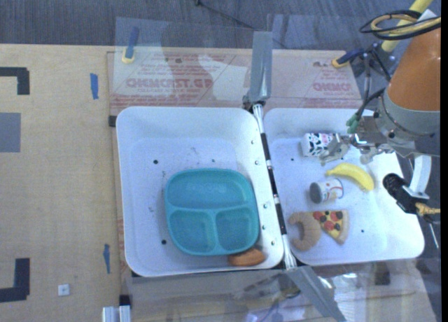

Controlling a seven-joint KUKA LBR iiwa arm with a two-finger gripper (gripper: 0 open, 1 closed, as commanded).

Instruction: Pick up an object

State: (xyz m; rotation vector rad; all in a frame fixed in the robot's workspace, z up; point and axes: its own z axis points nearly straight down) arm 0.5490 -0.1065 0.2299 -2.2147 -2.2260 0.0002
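In the right bin point(399, 243) lie a yellow banana point(352, 175), a black-and-white cow-patterned cup point(316, 143) on its side, a small grey can point(323, 190), a pizza slice toy point(332, 223) and a brown curved pastry point(304, 229). My gripper point(349, 150) hangs over the bin's upper right part, just right of the cup and above the banana. It is open, and nothing shows between its fingers. The arm's orange band point(418, 72) rises at the right.
The left bin point(140, 138) holds a teal divided tray point(208, 210) and a small orange object point(246, 257) at its front edge. A metal divider point(269, 173) separates the bins. Black cable and a plug point(399, 191) hang over the right bin's right side.
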